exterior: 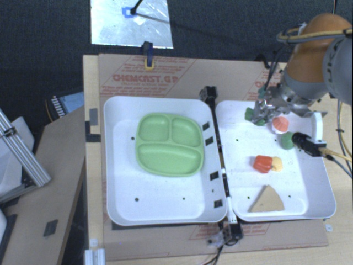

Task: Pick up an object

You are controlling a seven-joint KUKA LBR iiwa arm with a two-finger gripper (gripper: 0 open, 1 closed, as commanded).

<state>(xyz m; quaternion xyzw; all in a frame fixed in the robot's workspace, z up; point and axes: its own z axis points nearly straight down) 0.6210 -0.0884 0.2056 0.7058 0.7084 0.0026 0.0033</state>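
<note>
My gripper hangs low over the far part of the right bin, reaching in from the right. A small dark green object lies right by its left side, touching or nearly touching it. An orange and white piece sits just to the gripper's right, with a green round piece below that. Further towards the front lie a red-orange object with a small yellow piece against it, and a tan wedge.
The left bin holds a light green divided plate. A black-clipped ridge separates the two bins. A cardboard sheet lies under the bins.
</note>
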